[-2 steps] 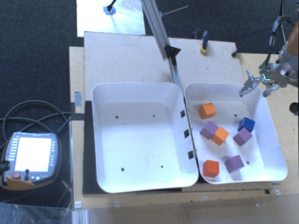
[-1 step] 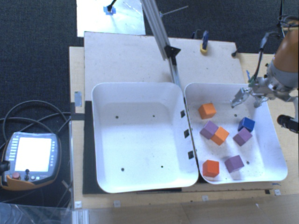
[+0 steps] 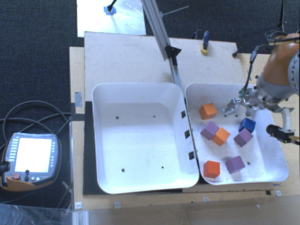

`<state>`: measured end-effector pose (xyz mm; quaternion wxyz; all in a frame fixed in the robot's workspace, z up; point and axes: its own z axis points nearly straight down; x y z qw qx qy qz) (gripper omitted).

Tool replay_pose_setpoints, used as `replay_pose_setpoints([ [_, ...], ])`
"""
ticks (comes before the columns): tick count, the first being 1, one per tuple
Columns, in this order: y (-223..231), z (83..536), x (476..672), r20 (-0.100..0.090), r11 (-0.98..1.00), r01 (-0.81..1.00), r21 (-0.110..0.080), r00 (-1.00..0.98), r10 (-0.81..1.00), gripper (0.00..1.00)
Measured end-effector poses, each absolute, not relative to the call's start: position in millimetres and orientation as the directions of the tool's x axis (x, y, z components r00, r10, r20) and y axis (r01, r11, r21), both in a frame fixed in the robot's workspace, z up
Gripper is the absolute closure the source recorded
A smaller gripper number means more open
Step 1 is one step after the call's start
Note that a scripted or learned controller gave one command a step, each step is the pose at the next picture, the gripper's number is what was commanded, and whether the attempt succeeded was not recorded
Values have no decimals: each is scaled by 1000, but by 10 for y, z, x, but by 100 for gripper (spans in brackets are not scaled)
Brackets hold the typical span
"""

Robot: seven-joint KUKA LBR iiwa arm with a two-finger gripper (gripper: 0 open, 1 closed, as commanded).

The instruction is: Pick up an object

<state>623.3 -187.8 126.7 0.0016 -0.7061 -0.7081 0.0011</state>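
Pale wooden desk under everything, bearing two shallow white plastic bins side by side. Left white bin beside the right white bin, the two touching along a shared edge. Grey arm with orange band reaching in from the right, above the right bin's far corner. Grey handheld control pendant with a bright screen off to the left, on the floor beside the desk. Slanted metal pole crossing the desk's far side.

Metallic two-finger jaws hanging over the upper middle of the right bin; whether spread or clenched cannot be told. Nothing seen between them.

Orange cube at the far left just left of the jaws. Blue cube just right and nearer. Purple cube touching an orange cube mid-bin. Another purple cube below the blue one. Orange cube and purple cube near the front wall.
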Motion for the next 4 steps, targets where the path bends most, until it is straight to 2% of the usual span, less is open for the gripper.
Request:
replay_pose_setpoints([
  [1, -1873, 887, 6234, 0, 3, 1000, -2, -3, 1000, 0],
  [2, -1880, 1027, 6255, -1, 4, 1000, 5, -4, 1000, 100],
  [3, -1956, 1592, 6353, -3, 4, 1000, 8, -4, 1000, 100],
  [4, -1978, 2042, 6344, -2, 4, 1000, 7, -4, 1000, 100],
])
